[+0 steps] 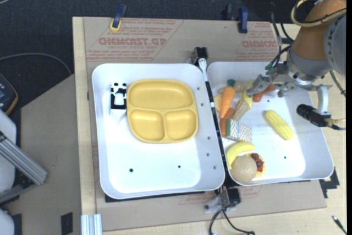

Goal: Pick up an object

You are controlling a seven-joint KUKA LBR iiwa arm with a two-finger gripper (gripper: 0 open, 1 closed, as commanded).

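In the camera view, the arm [319, 36] reaches in from the upper right, its gripper [269, 84] low over the top of the right bin [313, 159]; whether it is released or clenched cannot be told. Just left of it lies a carrot [226, 102], with a corn cob [279, 124] lower right and a banana [240, 149] below. The left bin [154, 173] holds a yellow divided tray [162, 110]

A single fixed camera looks down from above the bench at a slant, far enough off to take in both shallow white plastic bins, the left one [110, 173] and the right one [308, 165], with dark floor beyond the far edge. The grey arm with its orange band [322, 22] enters from the right.
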